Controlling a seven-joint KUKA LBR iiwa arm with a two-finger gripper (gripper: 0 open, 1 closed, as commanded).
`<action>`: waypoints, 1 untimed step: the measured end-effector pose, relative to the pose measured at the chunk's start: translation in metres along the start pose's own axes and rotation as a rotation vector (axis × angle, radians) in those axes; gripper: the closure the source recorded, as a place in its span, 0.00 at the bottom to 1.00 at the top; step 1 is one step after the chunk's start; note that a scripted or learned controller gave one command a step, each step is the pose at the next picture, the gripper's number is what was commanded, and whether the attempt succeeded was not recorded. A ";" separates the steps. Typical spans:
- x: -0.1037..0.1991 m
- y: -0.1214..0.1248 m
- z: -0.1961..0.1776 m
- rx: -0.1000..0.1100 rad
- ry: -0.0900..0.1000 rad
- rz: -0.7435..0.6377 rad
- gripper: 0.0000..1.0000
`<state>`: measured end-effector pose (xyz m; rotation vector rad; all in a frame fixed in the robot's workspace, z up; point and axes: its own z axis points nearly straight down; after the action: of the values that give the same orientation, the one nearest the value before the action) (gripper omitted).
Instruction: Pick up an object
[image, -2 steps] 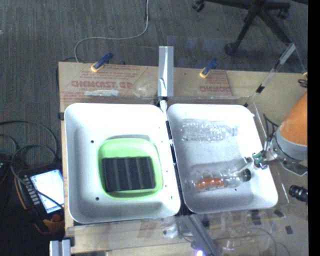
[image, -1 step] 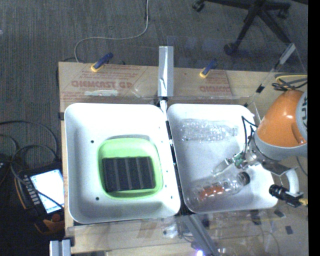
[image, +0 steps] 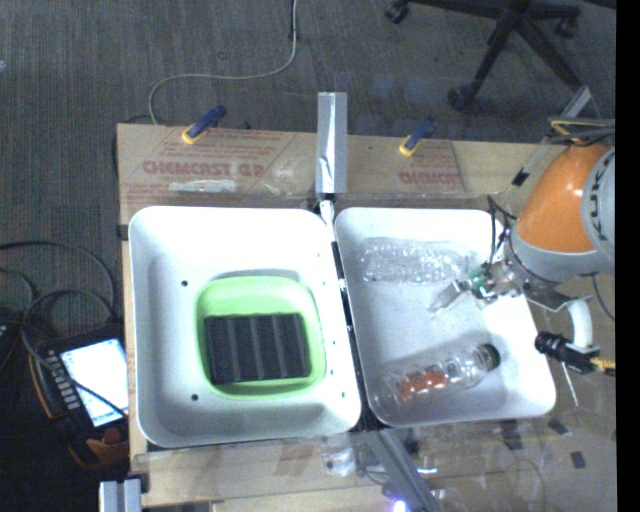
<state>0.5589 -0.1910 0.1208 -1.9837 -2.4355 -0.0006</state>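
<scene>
Orange and grey, the arm (image: 565, 215) is up high and closest to us, reaching in from the right. At its tip is the gripper (image: 458, 291), low over the right bin (image: 520, 395). It is too blurry to tell if the gripper is open or closed, and nothing can be seen held in it.

Just above and left of the gripper lies a see-through, crushed bottle (image: 408, 262), very close to it. Below the gripper, a little way off, lies a second clear bottle with a black cap (image: 440, 373). It is on its side and has something orange-red inside. Both bottles are in the same bin as the gripper, and nothing covers them.

Far left of the gripper is the left bin (image: 160, 250). It holds a green tray (image: 258, 295) with a dark, ribbed middle.

The two bins sit side by side on a brown board with red letters (image: 200, 167). Up and left of the gripper, a metal post (image: 331, 135) stands between the bins. Two blue and yellow clamps (image: 203, 123) grip the far edge of the board.

Way out to the left of the gripper, a screen (image: 88, 372) with black cables lies on the grey carpet (image: 80, 60). Far above the gripper are the legs of a chair (image: 510, 45).
</scene>
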 end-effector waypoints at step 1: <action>-0.015 0.068 0.022 0.001 -0.002 0.118 0.00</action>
<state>0.6283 -0.1915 0.0987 -2.1244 -2.3149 0.0031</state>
